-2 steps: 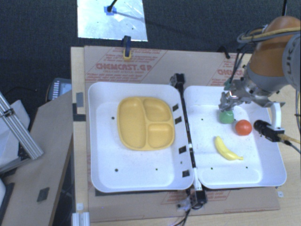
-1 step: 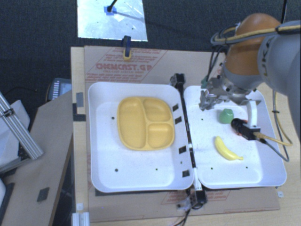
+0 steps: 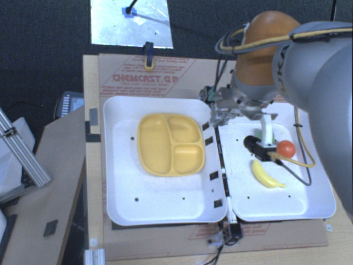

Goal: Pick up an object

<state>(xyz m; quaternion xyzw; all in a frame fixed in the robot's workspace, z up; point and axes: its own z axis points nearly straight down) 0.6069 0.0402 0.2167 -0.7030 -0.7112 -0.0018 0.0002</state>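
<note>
Camera view — left bin (image 3: 118, 203): yellow tray (image 3: 170, 144); right bin (image 3: 309, 203): banana (image 3: 266, 175), tomato (image 3: 285, 148); end effector (image 3: 220, 115) state unclear.

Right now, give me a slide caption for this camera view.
KUKA arm's gripper hovers at the right bin holding a banana and tomato; a yellow tray fills the left bin.

Bench (image 3: 94, 164) bears cardboard sheet (image 3: 149, 76); two white bins side by side: left (image 3: 118, 203), right (image 3: 314, 203).

My arm (image 3: 314, 65) comes in from the right, grey and bulky, with the orange band (image 3: 263, 40) above my wrist. My gripper (image 3: 220, 112) points down toward the far middle of the scene, cables looping round the wrist.
</note>
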